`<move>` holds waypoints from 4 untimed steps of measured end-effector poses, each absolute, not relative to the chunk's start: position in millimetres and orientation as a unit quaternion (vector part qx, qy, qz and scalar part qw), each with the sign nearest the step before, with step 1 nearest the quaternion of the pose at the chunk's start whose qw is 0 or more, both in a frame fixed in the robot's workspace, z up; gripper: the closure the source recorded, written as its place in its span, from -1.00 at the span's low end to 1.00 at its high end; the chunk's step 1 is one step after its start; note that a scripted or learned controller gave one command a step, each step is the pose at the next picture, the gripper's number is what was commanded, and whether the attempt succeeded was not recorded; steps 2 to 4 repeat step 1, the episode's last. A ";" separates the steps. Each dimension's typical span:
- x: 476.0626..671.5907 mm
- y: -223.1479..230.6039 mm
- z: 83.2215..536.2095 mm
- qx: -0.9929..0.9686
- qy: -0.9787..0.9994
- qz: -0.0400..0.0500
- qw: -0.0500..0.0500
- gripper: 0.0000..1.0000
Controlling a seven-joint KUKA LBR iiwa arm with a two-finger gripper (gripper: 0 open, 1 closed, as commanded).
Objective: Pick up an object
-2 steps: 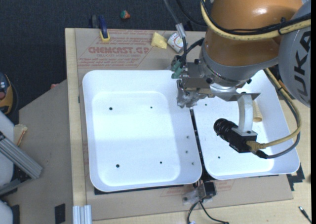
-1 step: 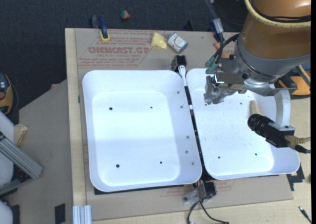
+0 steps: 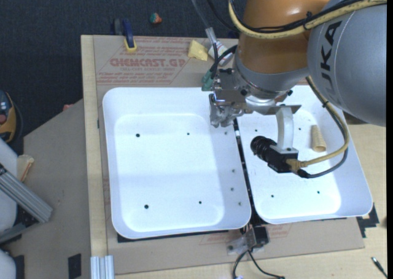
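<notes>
The grey KUKA arm with its glossy orange band (image 3: 288,1) reaches in from the right and bends down over the seam between the two bins, its bulk covering the upper part of the right bin. Below the orange band the metal wrist narrows to the claw (image 3: 220,110), which points down at the top of the seam — whether it is apart or together cannot be told from here. A black cylindrical fitting (image 3: 270,153) with a tan cable hangs off the wrist over the right bin.

The left shallow white plastic bin (image 3: 166,167) is smooth, round-cornered and dotted with a few small black holes; it touches the right white bin (image 3: 319,198) along the seam. Both sit on a flat brown cardboard-like sheet (image 3: 147,62) printed with red lettering, laid on the desk.

The task's thing — a small tan, roughly cylindrical piece like a cork (image 3: 317,139) — lies in the right bin, well to the right of the claw and slightly lower, apart from it, just beside the looping cable.
</notes>
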State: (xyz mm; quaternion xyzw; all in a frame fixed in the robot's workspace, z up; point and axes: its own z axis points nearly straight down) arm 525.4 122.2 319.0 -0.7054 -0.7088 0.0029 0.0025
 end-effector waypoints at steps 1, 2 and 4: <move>538.1 211.5 195.7 -0.704 -0.710 0.004 0.004 1.00; 538.1 211.5 195.7 -0.704 -0.710 0.004 0.004 1.00; 538.1 211.5 195.7 -0.704 -0.710 0.004 0.004 1.00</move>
